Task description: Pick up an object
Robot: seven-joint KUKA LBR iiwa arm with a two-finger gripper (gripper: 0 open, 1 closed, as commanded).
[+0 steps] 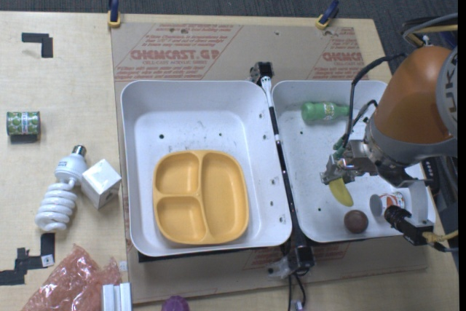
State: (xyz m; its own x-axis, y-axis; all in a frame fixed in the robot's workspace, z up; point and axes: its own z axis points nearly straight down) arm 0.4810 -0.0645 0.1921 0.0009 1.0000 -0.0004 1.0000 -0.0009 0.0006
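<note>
Claw [341, 172] sits low in the right bin [313, 218], at that bin's right-centre. Can't tell its state, too small and cluttered w/ cables. Banana [340, 192], yellow, lies directly under and just toward the bin's near edge from the claw, looks touching or nearly so; can't confirm it's gripped. Long axis runs roughly from claw tip toward the near-right corner, slight slant. Likely target is the banana, since it's closest.

Other items in the right bin: green bottle [325, 111] by the far edge, lying on its side, well apart from the claw; brown ball [355, 221] near the near-right corner, just beyond the banana's lower end; white cup [386, 203] by the right wall, partly hidden by the arm.

Left bin [138, 156] holds a yellow tray [201, 197], not relevant.

Next move, my guess: needs a straight-down close across the banana's short axis.
</note>
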